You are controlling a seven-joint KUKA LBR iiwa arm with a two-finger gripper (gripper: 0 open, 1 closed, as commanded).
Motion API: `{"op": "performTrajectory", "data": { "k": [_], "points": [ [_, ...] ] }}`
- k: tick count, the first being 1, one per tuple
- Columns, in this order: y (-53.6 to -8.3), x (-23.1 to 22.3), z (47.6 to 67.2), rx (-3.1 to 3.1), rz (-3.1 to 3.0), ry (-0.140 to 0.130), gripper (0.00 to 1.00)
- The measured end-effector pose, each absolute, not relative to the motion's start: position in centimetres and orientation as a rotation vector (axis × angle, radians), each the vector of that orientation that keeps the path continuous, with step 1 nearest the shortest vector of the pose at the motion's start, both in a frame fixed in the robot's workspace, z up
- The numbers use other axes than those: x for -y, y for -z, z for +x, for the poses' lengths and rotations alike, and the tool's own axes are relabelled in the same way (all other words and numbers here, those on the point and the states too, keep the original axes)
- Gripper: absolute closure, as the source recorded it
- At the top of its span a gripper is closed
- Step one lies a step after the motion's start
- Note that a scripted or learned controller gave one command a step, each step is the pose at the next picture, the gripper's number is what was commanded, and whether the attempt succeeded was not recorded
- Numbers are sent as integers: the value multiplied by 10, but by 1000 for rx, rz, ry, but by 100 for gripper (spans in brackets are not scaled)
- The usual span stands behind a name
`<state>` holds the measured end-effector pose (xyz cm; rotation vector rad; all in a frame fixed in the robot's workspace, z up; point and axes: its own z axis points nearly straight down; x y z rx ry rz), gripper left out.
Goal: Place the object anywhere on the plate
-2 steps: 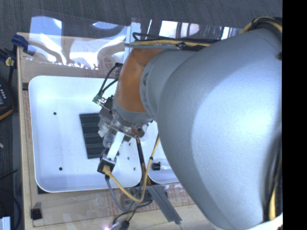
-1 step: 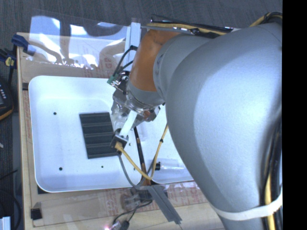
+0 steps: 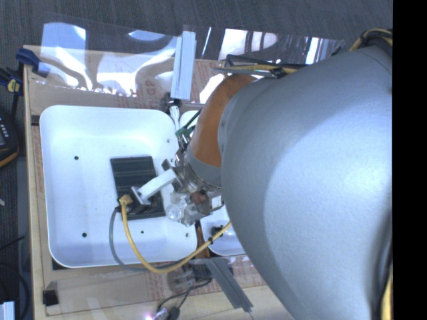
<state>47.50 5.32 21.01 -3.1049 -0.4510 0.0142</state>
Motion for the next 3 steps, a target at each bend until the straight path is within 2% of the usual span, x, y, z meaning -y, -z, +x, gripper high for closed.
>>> {"op": "performTrajectory", "data": {
  "k": [1,2,3],
  "points": [
    [-190,13,526,482,-3101,-11,100],
    [-190,-85,551,908,-3004,-6,100],
    [-193,-39,592,744,-3036,-4,100]
  ]
}}
